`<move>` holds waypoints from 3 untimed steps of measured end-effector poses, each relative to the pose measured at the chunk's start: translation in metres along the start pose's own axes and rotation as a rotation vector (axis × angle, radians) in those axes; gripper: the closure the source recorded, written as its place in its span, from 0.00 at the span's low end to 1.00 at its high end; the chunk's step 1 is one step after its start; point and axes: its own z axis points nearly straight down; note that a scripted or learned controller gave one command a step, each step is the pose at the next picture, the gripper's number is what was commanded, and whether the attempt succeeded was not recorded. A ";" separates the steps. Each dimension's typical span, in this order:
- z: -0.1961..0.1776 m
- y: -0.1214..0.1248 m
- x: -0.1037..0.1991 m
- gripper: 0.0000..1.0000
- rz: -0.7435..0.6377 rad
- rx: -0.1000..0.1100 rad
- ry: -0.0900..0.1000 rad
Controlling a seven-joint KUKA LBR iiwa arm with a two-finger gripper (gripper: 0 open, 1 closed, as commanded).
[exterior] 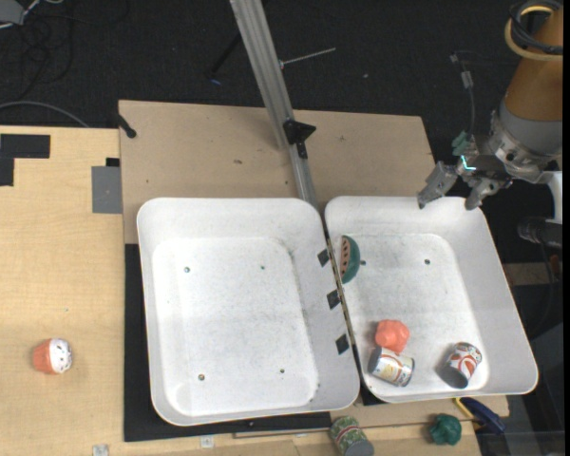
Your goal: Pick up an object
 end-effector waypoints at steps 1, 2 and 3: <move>-0.003 0.001 0.000 0.00 -0.003 -0.005 -0.002; 0.047 0.007 0.008 0.00 -0.001 -0.001 0.000; 0.091 0.004 0.009 0.00 0.000 0.000 -0.001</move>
